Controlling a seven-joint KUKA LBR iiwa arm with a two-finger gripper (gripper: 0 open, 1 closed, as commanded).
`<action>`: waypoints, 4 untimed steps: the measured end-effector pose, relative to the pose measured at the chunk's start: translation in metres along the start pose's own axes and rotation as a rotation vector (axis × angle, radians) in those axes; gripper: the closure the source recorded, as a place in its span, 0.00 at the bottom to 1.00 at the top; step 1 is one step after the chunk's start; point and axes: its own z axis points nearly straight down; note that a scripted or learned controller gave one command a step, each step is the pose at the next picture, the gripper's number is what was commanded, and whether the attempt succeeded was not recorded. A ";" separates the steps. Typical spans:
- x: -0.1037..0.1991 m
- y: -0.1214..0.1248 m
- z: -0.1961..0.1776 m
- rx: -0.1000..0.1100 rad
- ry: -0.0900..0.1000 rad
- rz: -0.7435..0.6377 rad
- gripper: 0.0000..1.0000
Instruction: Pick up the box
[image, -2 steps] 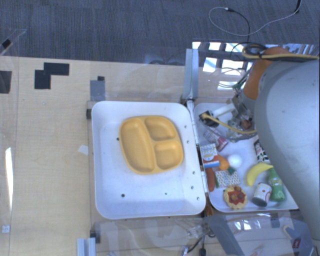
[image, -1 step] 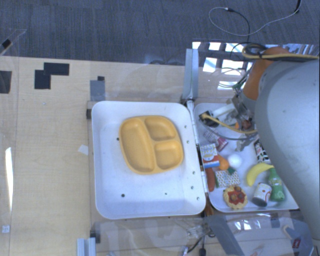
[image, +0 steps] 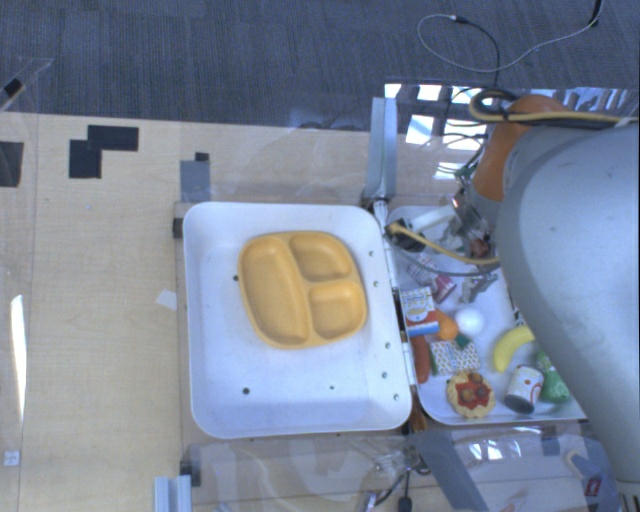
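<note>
My job here is the box (image: 417, 301), the small white-and-red carton lying against the near-left wall of the right bin (image: 432, 402), and to take it well I should come down square over it, fingers straddling its short sides, clear of the bin wall on one side and the orange ball (image: 447, 325) and white ball (image: 469, 321) crowding it on the other. My arm (image: 570, 270) leans in over the right bin, orange band (image: 492, 165) up near the far rim, wrist angled down into the clutter. My gripper (image: 468, 240) sits beyond the box, just apart from it, among cables; whether it grips anything, or how wide it stands, I cannot tell. The yellow tray (image: 302, 287) lies well off to my far side in the left bin (image: 215, 330).
</note>
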 end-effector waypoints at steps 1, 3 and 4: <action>0.003 -0.001 -0.013 -0.001 0.005 -0.009 1.00; -0.023 -0.006 -0.001 0.000 0.003 0.045 0.00; -0.021 -0.007 -0.014 0.001 0.008 0.042 1.00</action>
